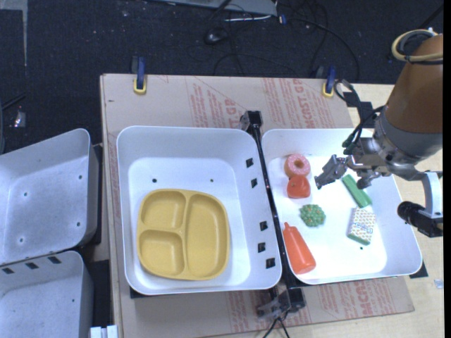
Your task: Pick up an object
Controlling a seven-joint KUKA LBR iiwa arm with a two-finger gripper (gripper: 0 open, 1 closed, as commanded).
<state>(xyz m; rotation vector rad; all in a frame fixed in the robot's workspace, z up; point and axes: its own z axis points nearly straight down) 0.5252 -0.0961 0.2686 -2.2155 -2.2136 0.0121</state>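
Two white bins: left bin (127,189), right bin (402,259). Left bin: one yellow divided tray (184,234). Right bin, one each: pink donut (297,165), red cup (299,186), green broccoli piece (312,215), orange bottle (299,249), green bar (356,191), patterned box (361,225).

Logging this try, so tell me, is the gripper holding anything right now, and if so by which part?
Nothing is held. The gripper hangs open above the right bin, just over the top end of the green stick, with nothing between its fingers.
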